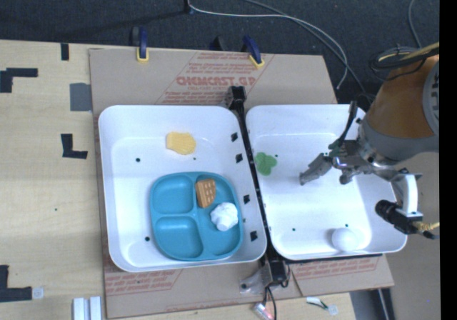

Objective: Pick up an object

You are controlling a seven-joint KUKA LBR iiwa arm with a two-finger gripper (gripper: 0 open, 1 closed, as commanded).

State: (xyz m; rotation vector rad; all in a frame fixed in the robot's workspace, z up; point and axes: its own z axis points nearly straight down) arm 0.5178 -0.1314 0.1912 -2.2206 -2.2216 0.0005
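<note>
Nearest the camera, at the front edge of the desk [43, 240], a small clamp with loose wires [265, 284] sat below the seam where the two white bins met. Just beyond it, in the near right corner of the right bin [300, 122], lay a white ball [348, 238] — well apart from the gripper.

In the left bin [118, 133], a blue divided tray [175, 229] filled the near half. A crumpled white lump [224, 216] rested on the tray's right side, and a small tan waffle-like piece [206, 192] lay in the narrow far compartment, just beyond the lump.

Farther in, the gripper [328, 169] hung over the middle of the right bin, reaching in from the right under the grey and orange arm [403, 115]. Its dark fingers [311, 171] pointed left and were spread apart, with nothing between them. A small green object [265, 163] lay at the left wall of the right bin, near the fingertips but not touching them.

Beyond the tray, a flat yellow piece [181, 142] rested on the bare floor of the left bin, toward its far side.

Both bins stood on a sheet of cardboard [214, 79] with red printing — two blue and yellow clips [142, 46] held its far edge. Past that, dark carpet [86, 4] ran across the far side, crossed by a thin cable [285, 20].
</note>
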